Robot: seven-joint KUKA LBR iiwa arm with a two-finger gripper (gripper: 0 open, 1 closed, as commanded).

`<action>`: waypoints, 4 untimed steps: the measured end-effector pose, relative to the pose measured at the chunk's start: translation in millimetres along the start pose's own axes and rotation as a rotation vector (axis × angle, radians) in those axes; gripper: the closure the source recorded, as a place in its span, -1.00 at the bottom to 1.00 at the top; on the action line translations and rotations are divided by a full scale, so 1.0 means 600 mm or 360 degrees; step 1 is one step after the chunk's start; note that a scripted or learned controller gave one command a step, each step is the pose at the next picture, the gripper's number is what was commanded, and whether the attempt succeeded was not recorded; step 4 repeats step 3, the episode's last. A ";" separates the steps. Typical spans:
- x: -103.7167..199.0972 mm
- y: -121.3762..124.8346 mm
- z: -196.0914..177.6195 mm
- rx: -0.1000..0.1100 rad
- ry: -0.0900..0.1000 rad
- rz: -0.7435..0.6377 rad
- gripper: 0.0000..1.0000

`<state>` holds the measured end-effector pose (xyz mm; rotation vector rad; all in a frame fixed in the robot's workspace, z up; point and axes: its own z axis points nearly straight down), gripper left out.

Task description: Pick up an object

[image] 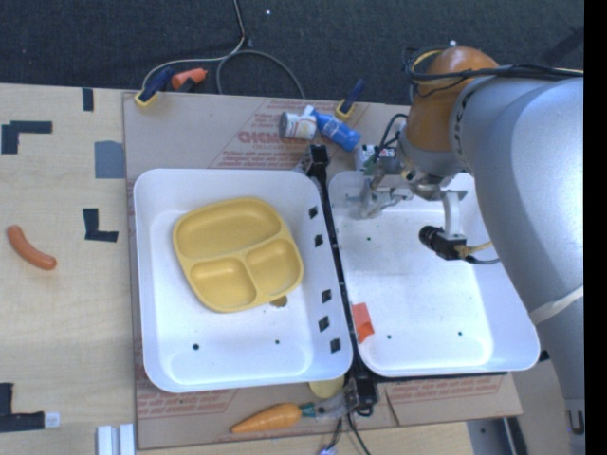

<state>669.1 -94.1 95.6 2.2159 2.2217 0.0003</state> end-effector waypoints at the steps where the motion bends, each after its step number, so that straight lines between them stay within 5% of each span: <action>1: 0.127 -0.074 -0.158 -0.0001 0.0010 -0.0008 1.00; 2: 0.119 -0.074 -0.148 0.0007 0.0004 0.0001 -1.00; 3: -0.008 -0.015 -0.057 0.0004 0.0000 0.0007 -1.00; 4: -0.008 -0.015 -0.057 0.0004 0.0000 0.0007 -1.00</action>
